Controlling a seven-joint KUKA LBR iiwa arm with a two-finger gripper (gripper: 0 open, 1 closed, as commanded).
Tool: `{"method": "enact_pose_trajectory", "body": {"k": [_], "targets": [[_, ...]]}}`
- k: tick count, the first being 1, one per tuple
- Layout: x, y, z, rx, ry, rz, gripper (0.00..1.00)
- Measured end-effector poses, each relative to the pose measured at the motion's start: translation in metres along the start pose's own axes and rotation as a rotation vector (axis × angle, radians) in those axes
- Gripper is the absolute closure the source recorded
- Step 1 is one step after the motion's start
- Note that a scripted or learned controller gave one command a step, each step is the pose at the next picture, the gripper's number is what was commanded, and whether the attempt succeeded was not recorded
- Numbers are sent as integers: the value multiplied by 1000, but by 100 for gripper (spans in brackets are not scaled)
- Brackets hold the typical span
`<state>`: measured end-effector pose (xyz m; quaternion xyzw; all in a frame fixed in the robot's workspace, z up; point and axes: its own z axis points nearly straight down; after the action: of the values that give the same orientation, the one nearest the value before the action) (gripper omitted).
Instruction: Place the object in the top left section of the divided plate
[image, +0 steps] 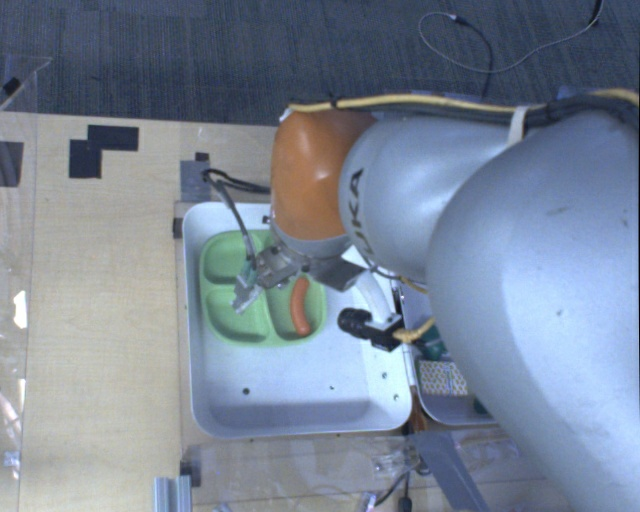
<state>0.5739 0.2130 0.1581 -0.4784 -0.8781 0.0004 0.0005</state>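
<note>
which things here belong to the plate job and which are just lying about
Belonging to the job:
- green divided plastic plate in the left white bin
- orange sausage-shaped object lying in the plate's lower right section
- gripper over the plate

Just lying about:
- shallow left white bin
- small patterned pad in the right bin
- black cable on the carpet

The desk (100, 330) looked like pale matt wood. The white bin (290, 400) seemed smooth plastic with a faint sheen, the green plate (225, 300) matt plastic. The arm (520, 250) had smooth grey casing, slightly glossy.
</note>
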Motion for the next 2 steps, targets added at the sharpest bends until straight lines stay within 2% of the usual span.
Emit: {"method": "enact_pose_trajectory", "body": {"k": [1,2], "targets": [[-1,0,-9,0,1,1,100],[-22,-59,33,1,0,40,100]]}}
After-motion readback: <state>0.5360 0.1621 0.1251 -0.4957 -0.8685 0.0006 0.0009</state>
